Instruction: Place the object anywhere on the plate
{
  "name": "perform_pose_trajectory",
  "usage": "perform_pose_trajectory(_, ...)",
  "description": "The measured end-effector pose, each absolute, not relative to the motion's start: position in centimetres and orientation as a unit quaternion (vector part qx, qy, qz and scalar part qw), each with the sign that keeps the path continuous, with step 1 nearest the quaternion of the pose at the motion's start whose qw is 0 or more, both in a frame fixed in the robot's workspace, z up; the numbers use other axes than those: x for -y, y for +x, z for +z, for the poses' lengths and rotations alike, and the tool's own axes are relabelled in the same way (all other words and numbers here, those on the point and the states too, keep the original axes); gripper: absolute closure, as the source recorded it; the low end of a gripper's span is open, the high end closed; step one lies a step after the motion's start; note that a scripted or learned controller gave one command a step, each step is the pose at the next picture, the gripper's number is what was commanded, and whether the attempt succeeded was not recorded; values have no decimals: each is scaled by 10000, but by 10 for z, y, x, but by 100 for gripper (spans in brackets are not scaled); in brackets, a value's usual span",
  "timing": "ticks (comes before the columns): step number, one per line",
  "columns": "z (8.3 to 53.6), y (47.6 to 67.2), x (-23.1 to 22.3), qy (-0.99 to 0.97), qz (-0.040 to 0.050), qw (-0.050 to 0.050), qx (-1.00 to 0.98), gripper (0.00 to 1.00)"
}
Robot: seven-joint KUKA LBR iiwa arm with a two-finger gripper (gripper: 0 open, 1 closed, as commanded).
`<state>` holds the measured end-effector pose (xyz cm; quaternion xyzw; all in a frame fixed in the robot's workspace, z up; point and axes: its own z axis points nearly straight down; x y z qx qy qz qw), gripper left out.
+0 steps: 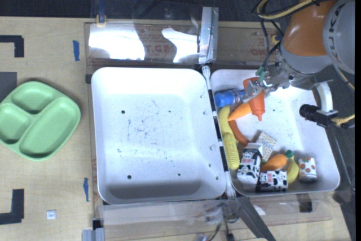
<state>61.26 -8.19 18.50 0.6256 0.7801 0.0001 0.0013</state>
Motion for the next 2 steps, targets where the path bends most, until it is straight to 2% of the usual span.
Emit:
perform_pose_trajectory(1,185,613,82,6257,3,14,-7801,0)
perform_pose_trajectory(2,270,549,20,6197,5,7,-7848,0)
